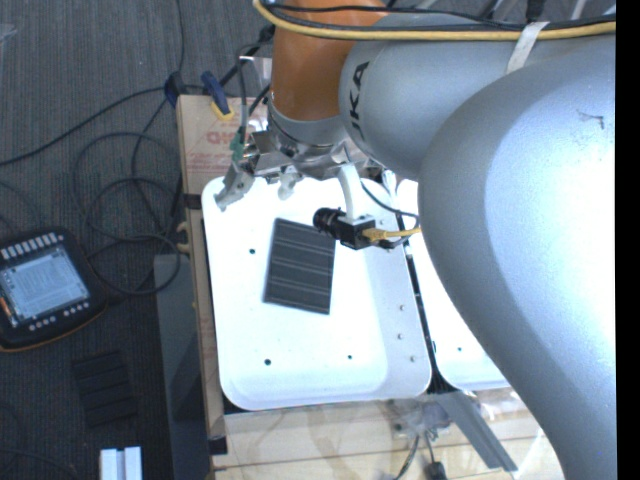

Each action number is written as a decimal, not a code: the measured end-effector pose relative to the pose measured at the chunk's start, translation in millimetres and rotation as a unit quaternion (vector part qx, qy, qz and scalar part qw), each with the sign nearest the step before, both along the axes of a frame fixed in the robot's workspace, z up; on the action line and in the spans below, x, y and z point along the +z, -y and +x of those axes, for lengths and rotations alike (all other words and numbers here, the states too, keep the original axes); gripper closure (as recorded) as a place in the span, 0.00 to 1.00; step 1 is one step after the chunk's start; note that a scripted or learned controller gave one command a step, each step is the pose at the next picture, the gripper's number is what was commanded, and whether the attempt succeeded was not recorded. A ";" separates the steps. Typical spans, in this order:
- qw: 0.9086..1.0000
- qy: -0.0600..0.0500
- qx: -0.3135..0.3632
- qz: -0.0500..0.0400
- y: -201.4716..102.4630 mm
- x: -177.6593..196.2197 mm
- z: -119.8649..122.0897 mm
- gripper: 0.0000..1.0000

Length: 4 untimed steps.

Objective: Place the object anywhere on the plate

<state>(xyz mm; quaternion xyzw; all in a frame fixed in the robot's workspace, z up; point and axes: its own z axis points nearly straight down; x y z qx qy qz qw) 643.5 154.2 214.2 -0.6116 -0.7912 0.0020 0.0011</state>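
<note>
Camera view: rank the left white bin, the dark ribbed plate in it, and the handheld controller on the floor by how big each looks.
1. Left white bin, clearly largest.
2. Dark ribbed plate and handheld controller: they look about alike. The plate lies higher, nearer the camera, so I won't rank the two.

Two bins sit side by side on the counter (330, 423). The left bin (310, 368) holds a ribbed plate (300, 266) lying flat near its middle. The arm (480, 118) enters from the right, covering most of the right bin (465, 363). The gripper (262, 180) hangs over the left bin's far-left corner. A pendant (40, 286) lies on the floor, left of the counter.
</note>
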 end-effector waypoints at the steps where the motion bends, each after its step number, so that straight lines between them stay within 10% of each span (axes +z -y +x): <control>1: 0.984 0.000 -0.177 -0.001 -65.7 -4.2 -59.5 0.00; 2: 0.999 0.000 0.039 0.000 -78.6 -29.0 -41.6 0.00; 3: 0.999 0.000 0.043 0.000 -26.6 -19.9 -35.7 0.00; 4: 0.998 -0.001 -0.068 0.000 -60.9 -109.9 -4.4 0.00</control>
